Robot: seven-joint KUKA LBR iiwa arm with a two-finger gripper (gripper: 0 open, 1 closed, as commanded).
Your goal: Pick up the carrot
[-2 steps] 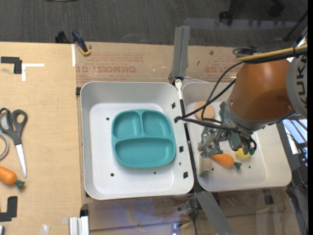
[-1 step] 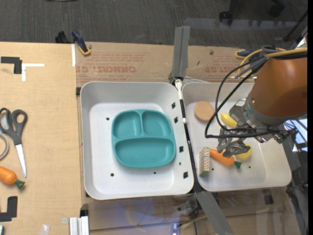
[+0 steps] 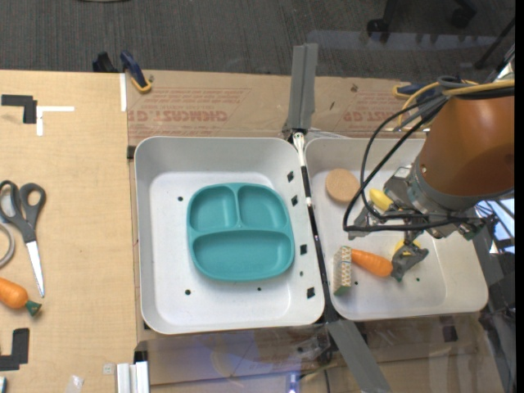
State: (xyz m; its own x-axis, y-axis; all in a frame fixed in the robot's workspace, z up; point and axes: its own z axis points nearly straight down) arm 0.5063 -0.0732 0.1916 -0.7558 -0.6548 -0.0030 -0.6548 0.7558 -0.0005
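Beside the carrot's point(image 3: 370, 262) end nearer the view's right sits the gripper point(image 3: 407, 258), low in the right-hand bin point(image 3: 458, 305), close to that end and perhaps touching it. The carrot lies on its side on the bin floor, slanting a little. Whether the gripper is released or clenched I cannot tell, since the dark metal reads as one shape from above. Nothing shows the carrot held. To do the pick well, I judge the gripper should shift along the carrot toward its middle, turn so that its closing line crosses the carrot's length, and go right down to the floor before closing, because a grip on the tapered end would likely squeeze the carrot out. At the carrot's other end a pale ridged piece point(image 3: 344, 270) rests against it or just beside it, so the descent should stay clear of that. A tan disc point(image 3: 341, 184) lies well beyond the carrot toward the bin's far wall and is no obstacle. The bulky arm point(image 3: 475, 146) covers the bin floor past the carrot on the view's right. A second carrot point(image 3: 11, 293) lies far from this one on the counter point(image 3: 65, 178), partly cut off by the view's left edge.
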